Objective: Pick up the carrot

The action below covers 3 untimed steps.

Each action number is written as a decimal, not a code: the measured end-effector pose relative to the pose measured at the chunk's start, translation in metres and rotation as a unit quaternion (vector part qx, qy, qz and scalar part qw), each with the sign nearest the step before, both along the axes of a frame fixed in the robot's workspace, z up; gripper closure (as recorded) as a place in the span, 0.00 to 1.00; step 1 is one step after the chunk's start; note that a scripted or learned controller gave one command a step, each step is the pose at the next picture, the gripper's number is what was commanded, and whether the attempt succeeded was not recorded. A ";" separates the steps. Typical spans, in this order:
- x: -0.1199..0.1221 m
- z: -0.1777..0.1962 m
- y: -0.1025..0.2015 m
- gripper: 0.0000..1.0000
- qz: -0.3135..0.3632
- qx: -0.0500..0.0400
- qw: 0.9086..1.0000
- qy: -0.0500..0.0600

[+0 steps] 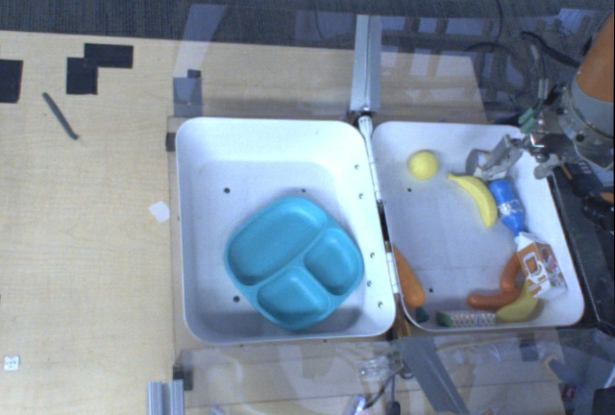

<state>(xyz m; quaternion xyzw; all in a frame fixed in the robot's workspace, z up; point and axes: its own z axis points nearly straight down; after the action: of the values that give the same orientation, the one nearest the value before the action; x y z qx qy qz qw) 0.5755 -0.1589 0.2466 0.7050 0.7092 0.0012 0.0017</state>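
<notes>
The orange carrot point(410, 280) lies along the left wall of the right bin point(452, 240), near its front corner, pointing toward the front. My gripper point(497, 158) hangs over the back right part of that bin, above the upper end of a banana point(479, 196) and a blue bottle point(507, 205). It is far from the carrot, up and to the right of it. Nothing shows between its tips.
The right bin also holds a yellow ball point(422, 164), a brown-and-white packet point(536, 270), a curved orange-red piece point(494, 296) and a small yellow fruit point(519, 308). The left bin point(207, 211) holds a blue divided plate point(294, 260).
</notes>
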 end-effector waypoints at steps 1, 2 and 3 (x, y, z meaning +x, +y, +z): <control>-0.085 -0.157 0.021 0.00 -0.117 0.001 0.993 -0.004; -0.082 -0.145 0.022 1.00 -0.116 0.001 0.993 -0.008; -0.087 -0.035 0.075 1.00 -0.020 0.000 1.000 -0.001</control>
<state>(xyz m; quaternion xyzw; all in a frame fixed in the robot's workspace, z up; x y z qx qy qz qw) 0.4883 -0.0840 0.2120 0.7193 0.6947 0.0019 0.0020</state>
